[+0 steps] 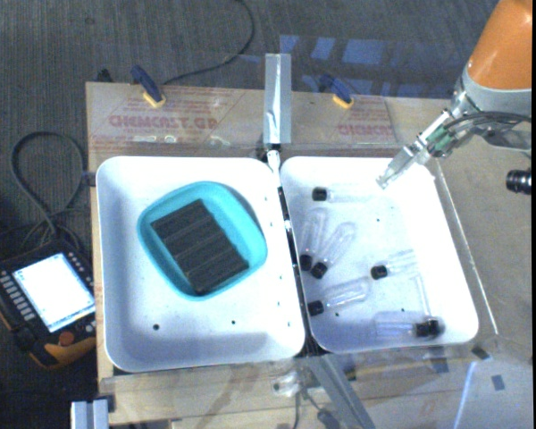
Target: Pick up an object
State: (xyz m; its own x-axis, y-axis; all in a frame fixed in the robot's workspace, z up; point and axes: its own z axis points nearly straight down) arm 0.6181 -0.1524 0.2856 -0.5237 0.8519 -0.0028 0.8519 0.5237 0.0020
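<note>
2 shallow white bins sit side by side on your tabletop [116,114]. Your right bin [456,248] holds several clear plastic vials with black caps [326,244]; the left bin [116,266] holds a blue dish [161,217] with a dark ridged block [199,244]. Your gripper [384,180] hovers over the right bin's far corner.
</note>
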